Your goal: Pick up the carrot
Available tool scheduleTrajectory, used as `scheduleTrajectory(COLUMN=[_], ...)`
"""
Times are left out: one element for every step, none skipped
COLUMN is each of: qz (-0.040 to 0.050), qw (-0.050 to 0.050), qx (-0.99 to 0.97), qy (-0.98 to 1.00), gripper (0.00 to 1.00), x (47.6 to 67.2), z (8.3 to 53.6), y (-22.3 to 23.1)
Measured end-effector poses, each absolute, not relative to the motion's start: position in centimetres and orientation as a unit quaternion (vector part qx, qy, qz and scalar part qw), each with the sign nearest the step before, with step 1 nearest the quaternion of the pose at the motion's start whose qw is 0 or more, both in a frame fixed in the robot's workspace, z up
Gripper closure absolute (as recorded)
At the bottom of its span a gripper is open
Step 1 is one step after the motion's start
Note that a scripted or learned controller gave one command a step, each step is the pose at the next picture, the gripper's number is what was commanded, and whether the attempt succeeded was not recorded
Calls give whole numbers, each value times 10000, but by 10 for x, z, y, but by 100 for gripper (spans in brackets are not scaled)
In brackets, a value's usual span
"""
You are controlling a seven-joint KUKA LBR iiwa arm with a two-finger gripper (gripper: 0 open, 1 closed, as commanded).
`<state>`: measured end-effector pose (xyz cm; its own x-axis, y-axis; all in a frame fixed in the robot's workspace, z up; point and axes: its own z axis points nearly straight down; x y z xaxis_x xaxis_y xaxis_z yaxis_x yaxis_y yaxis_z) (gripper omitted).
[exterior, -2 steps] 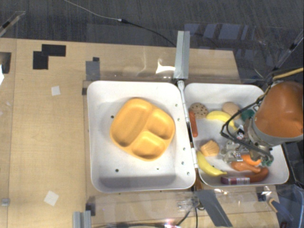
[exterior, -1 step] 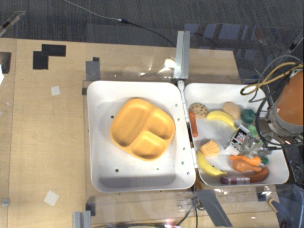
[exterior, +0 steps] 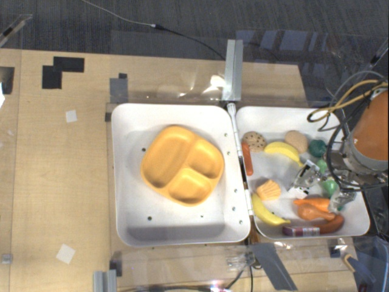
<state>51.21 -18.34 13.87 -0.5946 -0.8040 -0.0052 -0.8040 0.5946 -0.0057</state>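
Note:
The carrot (exterior: 313, 209) is orange and lies near the front of the right bin (exterior: 363, 226), with its green top (exterior: 330, 187) pointing to the back right. My gripper (exterior: 323, 188) hangs low over the carrot's leafy end. Its two metal fingers (exterior: 306, 176) stand apart on either side of the green top, so it is open. The carrot's orange body lies just in front of the fingers, not between them. The arm's orange band (exterior: 372, 131) is at the right edge.
A yellow divided plate (exterior: 182, 164) sits in the left bin (exterior: 130, 224). The right bin also holds two bananas (exterior: 283, 151) (exterior: 267, 210), a cookie (exterior: 254, 141), a potato (exterior: 296, 140), an orange wedge (exterior: 269, 190), a sausage (exterior: 329, 225) and a purple item (exterior: 301, 230).

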Motion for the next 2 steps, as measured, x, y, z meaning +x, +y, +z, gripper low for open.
scheduleTrajectory(qz=[-134,-114], qw=[233,138], qx=[-4200,-3803], qy=[9071,9247], gripper=[0,0], x=[505,501], z=[108,97], y=[-195,-165])
